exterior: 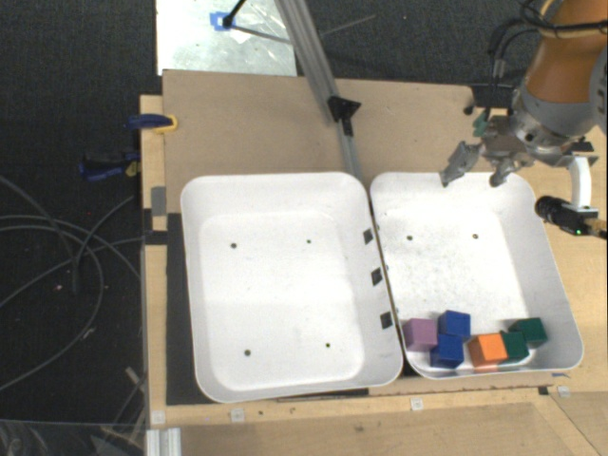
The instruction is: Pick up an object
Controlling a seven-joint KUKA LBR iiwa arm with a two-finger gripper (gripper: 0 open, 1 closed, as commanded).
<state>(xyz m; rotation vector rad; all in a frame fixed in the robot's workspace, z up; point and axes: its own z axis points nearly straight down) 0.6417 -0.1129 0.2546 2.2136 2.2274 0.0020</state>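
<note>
With the gripper (478,167) spread wide and holding nothing above the right bin's (554,255) far edge, it should travel to the near corner and descend on an outlying block, probably the purple block (420,332), for finger room.

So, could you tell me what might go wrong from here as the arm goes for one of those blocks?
1. The small coloured cubes are packed together in the near corner of the right white bin; the purple cube touches the blue cube, so the open two-finger hand may have no room beside its target.
2. The orange cube and green cube sit against the bin's wall, which the hand could strike.
</note>
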